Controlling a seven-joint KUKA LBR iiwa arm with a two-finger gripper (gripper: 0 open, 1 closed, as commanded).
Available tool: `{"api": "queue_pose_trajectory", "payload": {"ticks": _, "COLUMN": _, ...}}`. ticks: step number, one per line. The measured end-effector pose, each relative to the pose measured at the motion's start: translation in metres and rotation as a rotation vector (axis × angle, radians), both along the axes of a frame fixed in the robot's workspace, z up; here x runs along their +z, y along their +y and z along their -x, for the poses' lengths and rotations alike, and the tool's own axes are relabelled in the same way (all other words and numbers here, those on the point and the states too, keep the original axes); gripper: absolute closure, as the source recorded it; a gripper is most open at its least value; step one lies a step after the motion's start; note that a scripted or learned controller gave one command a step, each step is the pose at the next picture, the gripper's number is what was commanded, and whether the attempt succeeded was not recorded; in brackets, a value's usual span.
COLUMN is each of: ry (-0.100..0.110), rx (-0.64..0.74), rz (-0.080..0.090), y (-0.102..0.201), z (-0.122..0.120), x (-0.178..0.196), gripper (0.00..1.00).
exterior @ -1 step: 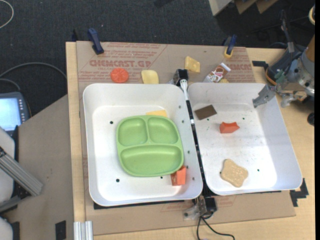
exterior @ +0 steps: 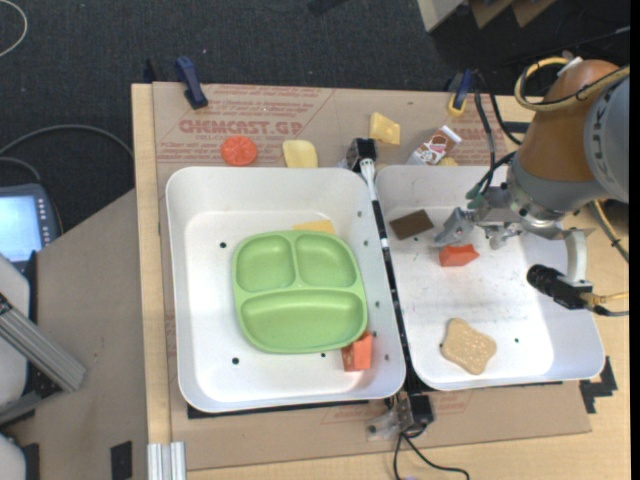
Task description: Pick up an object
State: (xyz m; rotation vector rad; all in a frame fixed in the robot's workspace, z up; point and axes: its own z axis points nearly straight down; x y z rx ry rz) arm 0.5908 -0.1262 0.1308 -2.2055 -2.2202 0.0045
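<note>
Over right bin [exterior: 585, 353], gripper [exterior: 462, 230] hangs just above red block [exterior: 459, 256]; finger spread unclear. Risk: off-centre descent nudges block aside toward brown piece [exterior: 411, 225], closing on nothing.

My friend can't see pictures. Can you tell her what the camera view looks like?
A grey and orange robot arm reaches in from the right, its hand low over a small red block in the right white bin, near a brown piece and a tan toast shape. The left white bin holds a green divided plate.
</note>
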Motion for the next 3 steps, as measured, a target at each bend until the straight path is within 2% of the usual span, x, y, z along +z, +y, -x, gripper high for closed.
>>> {"api": "queue_pose_trajectory", "payload": {"ticks": 1, "ry": -0.004, "rx": -0.005, "rz": 0.004, "y": 0.014, "z": 0.001, "x": -0.049, "gripper": 0.00}}
{"api": "queue_pose_trajectory", "payload": {"ticks": 2, "ry": -0.012, "rx": -0.007, "rz": 0.007, "y": 0.012, "z": -0.001, "x": -0.035, "gripper": 1.00}}
{"api": "queue_pose_trajectory", "payload": {"ticks": 3, "ry": -0.021, "rx": 0.002, "rz": 0.004, "y": 0.084, "z": 0.011, "x": 0.060, "gripper": 1.00}}
